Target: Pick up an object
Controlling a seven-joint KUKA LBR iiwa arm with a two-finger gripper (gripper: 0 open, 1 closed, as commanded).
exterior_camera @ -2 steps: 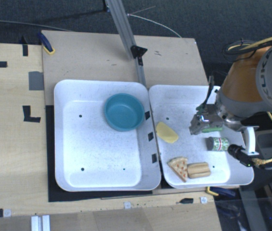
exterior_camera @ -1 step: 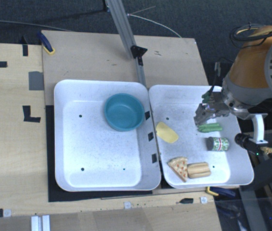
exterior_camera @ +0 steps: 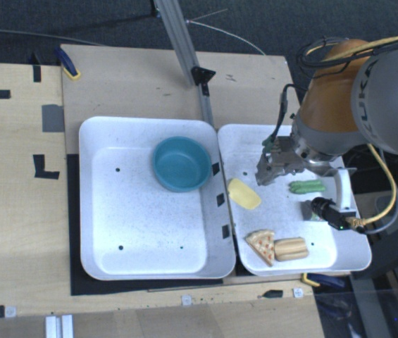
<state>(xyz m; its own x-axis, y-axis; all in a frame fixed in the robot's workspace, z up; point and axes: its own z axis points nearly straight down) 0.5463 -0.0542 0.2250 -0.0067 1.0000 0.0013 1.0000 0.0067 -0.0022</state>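
A: Which thing is sitting best for a grab?

B: The yellow piece [exterior_camera: 244, 193]. It is lying in the right bin [exterior_camera: 357, 259], just beside the gripper [exterior_camera: 266, 174], slightly below it and towards the left bin [exterior_camera: 93, 189]. Nothing is touching it.

A: How is it going to handle?

B: I am guessing it is a light plastic toy, smooth and rounded, so it may be slipping out of a shallow pinch. Closing across its narrow width, at the middle, looks safest.

A: And the fingers?

B: I cannot tell whether they are apart or together; the wrist is hiding them. Nothing is showing between them.

A: Other candidates?

B: A green piece [exterior_camera: 307, 186] is lying just on the gripper's other side; a pizza slice [exterior_camera: 260, 246] and a bread roll [exterior_camera: 290, 248] are sitting farther below it; a blue bowl [exterior_camera: 181, 163] is resting well apart in the left bin.
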